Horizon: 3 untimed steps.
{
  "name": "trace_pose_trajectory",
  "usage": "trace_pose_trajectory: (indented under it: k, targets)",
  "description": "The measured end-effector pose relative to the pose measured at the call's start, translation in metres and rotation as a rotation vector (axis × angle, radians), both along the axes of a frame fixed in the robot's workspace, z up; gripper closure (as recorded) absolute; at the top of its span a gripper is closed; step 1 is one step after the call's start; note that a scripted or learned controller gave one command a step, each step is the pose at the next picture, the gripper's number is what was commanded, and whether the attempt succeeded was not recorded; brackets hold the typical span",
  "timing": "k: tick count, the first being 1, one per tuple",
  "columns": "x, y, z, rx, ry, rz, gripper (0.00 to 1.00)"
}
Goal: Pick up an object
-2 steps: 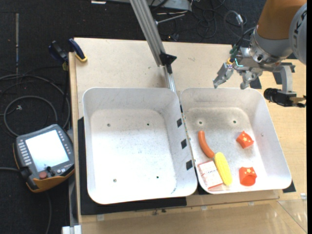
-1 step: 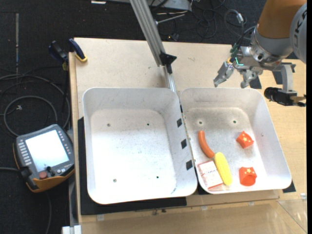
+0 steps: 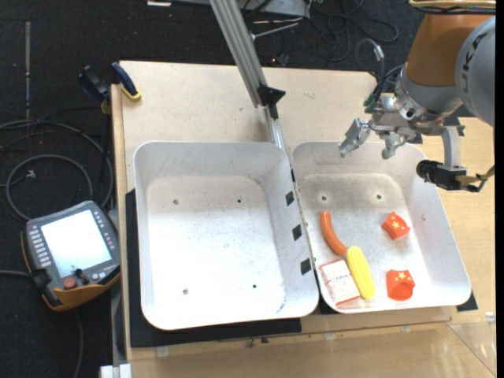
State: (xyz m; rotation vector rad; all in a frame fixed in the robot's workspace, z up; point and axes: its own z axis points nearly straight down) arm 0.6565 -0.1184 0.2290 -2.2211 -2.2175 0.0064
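Camera view: gripper [image 3: 372, 142] above far edge of right bin [image 3: 449, 235], fingers spread, nothing between them. In right bin: orange sausage [image 3: 332, 233], yellow corn cob [image 3: 360, 272] overlapping small printed card [image 3: 339, 283], two red-orange blocks [image 3: 396, 227] [image 3: 400, 283] near right wall. Left bin [image 3: 150, 211] alongside.

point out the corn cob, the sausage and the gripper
corn cob [image 3: 360, 272], camera view, middle of the yellow cob
sausage [image 3: 332, 233], camera view, middle of its curved orange body
gripper [image 3: 373, 143], camera view, midway between its two spread fingertips
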Motion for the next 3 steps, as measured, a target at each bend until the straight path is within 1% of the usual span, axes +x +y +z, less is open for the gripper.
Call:
trace_pose_trajectory:
  k: [1,2,3]
  targets:
    - [-0.010,0.000,-0.059,0.001,0.002,0.000,0.00]
    - [-0.011,0.002,-0.124,0.001,0.002,0.001,0.00]
    - [-0.009,0.002,-0.109,0.001,-0.007,0.000,1.00]
